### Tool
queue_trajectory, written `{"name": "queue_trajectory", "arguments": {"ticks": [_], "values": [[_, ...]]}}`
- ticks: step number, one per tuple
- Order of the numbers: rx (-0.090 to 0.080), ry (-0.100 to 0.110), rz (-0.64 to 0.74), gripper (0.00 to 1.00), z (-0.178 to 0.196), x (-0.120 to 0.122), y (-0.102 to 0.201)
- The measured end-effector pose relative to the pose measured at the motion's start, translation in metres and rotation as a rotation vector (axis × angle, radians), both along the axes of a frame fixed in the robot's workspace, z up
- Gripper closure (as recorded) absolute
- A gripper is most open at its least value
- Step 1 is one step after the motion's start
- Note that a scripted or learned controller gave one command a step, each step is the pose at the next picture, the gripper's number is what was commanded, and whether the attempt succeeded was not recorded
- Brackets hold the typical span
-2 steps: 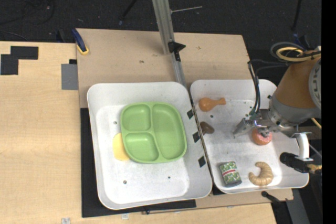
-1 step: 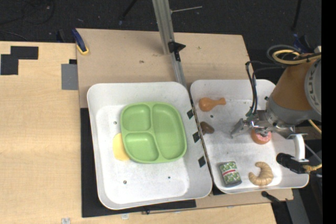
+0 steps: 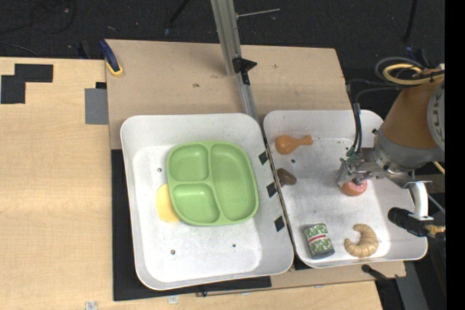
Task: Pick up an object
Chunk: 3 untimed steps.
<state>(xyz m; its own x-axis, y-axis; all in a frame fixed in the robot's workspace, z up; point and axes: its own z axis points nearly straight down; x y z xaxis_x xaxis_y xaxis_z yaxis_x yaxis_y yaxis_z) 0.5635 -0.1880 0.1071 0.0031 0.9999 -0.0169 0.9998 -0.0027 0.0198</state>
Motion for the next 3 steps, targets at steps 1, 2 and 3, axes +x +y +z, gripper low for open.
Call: {"name": "queue_trajectory", "arguments": {"ticks": [1, 2, 3], "values": [[0.017, 0.019, -0.002, 1.00, 0.047, -0.008, -0.001], [0.016, 0.017, 0.004, 1.00, 0.089, -0.008, 0.000], [0.016, 0.017, 0.004, 1.00, 0.131, -0.007, -0.001]]}}
